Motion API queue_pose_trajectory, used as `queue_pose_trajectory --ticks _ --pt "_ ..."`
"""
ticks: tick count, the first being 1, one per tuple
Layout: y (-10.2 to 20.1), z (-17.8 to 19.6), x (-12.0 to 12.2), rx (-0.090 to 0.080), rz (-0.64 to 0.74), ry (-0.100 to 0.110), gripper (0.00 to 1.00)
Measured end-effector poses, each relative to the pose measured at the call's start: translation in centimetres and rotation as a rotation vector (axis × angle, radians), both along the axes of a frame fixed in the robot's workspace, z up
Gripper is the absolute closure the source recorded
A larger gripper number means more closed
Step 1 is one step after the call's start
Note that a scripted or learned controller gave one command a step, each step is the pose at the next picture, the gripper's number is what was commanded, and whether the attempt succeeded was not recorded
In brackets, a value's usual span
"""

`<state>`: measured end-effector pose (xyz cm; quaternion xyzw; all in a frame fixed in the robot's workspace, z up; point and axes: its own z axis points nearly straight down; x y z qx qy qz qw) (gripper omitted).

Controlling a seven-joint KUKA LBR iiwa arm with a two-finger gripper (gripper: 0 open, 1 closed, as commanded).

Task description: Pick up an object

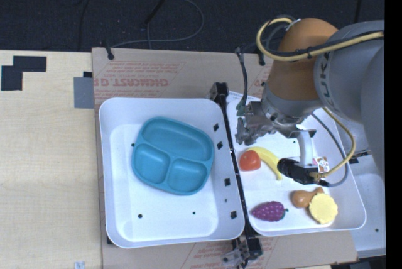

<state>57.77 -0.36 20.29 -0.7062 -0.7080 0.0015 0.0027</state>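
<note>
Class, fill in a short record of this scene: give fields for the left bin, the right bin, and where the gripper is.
left bin: holds a blue divided plate
right bin: red toy tomato, banana, purple grapes, yellow toy, brown toy
gripper: over the right bin, just above the tomato
arm: reaches in from the right

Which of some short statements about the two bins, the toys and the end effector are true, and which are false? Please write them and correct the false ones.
1. A blue divided plate lies in the left bin. True.
2. The purple grapes lie on the blue plate. False: they lie in the right bin, near its front edge.
3. The end effector is above the right bin, close to the red toy. True.
4. The banana is in the left bin. False: it lies in the right bin, beside the red toy.
</note>
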Motion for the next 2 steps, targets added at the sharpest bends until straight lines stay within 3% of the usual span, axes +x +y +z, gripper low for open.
queue_pose_trajectory --ticks 2 --pt "8.5 2.4 -5.7 0.000 0.001 0.000 1.00"
